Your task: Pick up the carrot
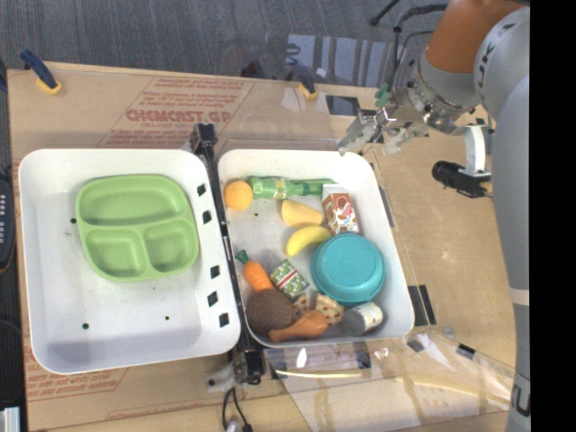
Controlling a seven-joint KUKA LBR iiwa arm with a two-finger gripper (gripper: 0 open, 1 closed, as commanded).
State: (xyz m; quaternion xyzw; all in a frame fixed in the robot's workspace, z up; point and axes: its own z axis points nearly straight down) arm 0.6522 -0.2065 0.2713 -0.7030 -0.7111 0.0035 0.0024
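Note:
The carrot (256, 274) is small and orange with a green top, lying near the left wall of the right bin (385, 214), just above a brown round item. My gripper (366, 139) hangs over the bin's far right corner, well away from the carrot, its two fingers spread apart with nothing between them.
The right bin also holds an orange ball (238, 194), a green bottle (288, 187), a yellow banana (307, 238), a teal bowl (348, 267), a small carton (339, 211) and a chicken leg (299, 327). A green divided plate (135, 226) lies in the left bin (54, 331).

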